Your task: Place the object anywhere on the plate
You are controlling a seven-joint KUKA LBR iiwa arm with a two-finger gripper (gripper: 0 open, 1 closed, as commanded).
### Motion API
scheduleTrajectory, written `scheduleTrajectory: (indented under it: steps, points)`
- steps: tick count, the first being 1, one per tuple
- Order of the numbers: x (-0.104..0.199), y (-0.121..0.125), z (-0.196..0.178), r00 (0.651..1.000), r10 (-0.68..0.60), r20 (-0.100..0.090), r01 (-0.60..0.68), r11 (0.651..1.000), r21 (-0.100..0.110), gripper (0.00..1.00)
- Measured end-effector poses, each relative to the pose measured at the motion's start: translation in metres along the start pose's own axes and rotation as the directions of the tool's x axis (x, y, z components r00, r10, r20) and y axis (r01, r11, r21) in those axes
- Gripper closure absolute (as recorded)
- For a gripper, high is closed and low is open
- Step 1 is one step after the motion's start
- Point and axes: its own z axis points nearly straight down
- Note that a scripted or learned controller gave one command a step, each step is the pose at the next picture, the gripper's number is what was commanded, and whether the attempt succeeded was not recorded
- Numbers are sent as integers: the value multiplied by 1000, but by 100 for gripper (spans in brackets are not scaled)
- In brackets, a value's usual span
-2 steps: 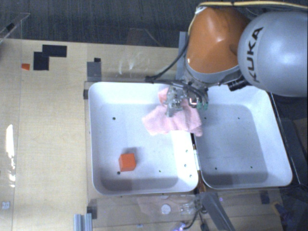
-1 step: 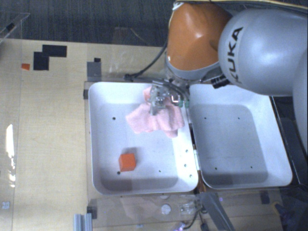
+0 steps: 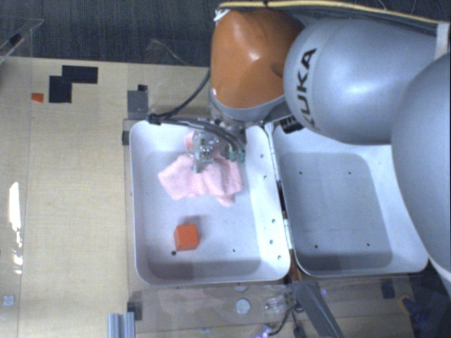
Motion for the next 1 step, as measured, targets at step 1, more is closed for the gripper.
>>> scheduleTrajectory:
  steps: [1]
  points:
    - [0,0,-1,1000,0,1,0,1000,0,0]
